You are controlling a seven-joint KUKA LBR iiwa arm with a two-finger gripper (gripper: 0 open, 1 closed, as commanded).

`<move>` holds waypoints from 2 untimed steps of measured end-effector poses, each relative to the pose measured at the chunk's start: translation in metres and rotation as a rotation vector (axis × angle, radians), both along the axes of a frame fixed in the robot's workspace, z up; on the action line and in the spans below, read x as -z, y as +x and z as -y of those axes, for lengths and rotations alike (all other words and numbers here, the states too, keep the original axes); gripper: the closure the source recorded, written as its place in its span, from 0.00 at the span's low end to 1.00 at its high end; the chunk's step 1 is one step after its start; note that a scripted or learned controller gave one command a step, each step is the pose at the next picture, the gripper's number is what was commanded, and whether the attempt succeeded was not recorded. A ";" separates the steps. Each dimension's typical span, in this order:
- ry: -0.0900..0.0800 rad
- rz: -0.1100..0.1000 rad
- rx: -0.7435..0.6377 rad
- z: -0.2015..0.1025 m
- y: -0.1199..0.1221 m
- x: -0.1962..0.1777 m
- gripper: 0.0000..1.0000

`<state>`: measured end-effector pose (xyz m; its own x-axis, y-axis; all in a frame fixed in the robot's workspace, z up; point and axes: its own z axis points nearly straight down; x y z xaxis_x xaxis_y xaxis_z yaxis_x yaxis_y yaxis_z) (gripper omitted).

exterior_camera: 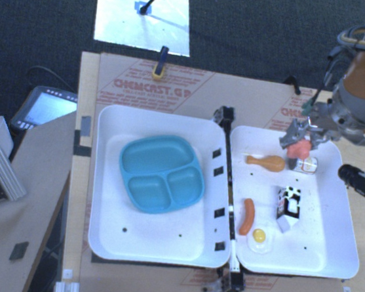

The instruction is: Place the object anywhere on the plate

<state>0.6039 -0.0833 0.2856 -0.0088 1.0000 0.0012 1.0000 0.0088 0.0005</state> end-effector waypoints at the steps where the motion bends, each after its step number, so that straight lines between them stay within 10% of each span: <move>1: 0.000 0.001 0.000 -0.044 -0.006 0.006 1.00; 2: 0.001 0.000 -0.001 -0.100 -0.020 0.026 1.00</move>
<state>0.5842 0.0166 0.2592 -0.0098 0.9999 0.0025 1.0000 0.0098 0.0001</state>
